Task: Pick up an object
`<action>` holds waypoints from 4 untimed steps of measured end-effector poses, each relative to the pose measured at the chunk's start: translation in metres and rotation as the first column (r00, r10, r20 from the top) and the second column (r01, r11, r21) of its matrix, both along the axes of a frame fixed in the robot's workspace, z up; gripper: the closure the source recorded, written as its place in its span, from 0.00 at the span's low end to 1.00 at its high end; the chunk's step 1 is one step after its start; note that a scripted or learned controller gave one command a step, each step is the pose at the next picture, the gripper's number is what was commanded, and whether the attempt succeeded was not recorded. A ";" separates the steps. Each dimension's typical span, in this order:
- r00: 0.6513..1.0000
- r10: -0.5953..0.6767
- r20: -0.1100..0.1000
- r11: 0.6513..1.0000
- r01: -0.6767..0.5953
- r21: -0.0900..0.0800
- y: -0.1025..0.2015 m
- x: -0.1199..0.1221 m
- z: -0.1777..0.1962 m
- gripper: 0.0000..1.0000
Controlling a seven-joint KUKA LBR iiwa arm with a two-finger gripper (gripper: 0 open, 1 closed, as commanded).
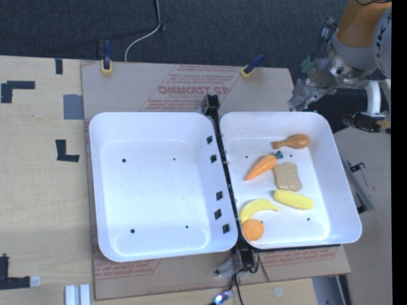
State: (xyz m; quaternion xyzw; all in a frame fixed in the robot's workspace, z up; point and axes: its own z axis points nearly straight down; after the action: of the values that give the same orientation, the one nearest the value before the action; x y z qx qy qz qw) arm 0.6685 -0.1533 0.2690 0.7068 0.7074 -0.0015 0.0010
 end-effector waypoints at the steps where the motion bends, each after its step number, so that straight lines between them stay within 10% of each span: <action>1: 1.000 0.000 -0.015 1.000 0.000 0.007 0.039 -0.064 -0.109 1.00; 2: 1.000 0.001 -0.002 1.000 -0.001 0.004 0.037 -0.059 -0.093 1.00; 3: 1.000 -0.010 0.003 1.000 0.010 -0.002 -0.054 -0.104 -0.044 1.00; 4: 1.000 -0.001 -0.011 1.000 0.001 0.008 -0.012 -0.155 -0.184 1.00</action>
State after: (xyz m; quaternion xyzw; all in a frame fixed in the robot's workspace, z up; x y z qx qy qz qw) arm 0.5132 -0.1648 0.0849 0.7073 0.7069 -0.0025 -0.0056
